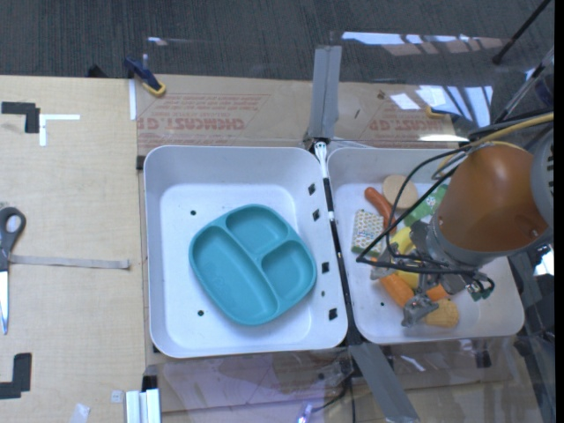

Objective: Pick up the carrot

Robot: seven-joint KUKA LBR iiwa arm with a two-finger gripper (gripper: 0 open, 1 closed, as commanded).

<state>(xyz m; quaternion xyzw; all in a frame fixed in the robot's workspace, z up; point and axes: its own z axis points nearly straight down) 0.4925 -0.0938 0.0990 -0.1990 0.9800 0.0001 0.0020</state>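
The carrot (397, 287), a short orange piece, lies in the right bin (366, 324) toward its front, among other toy foods. My gripper (420, 307) hangs low over the front of that bin, just right of the carrot and close to it. The arm's orange band (489, 199) and the cables hide much of the bin's right half. Whether the gripper touches the carrot is hidden.
A yellow-orange item (443, 315) lies right by the gripper. A red-orange sausage-like piece (379, 203), a checkered packet (367, 229) and a yellow piece (403, 239) sit farther back. A teal divided plate (254, 264) lies in the left bin (167, 236). Scissors (7, 236) rest at the far left.
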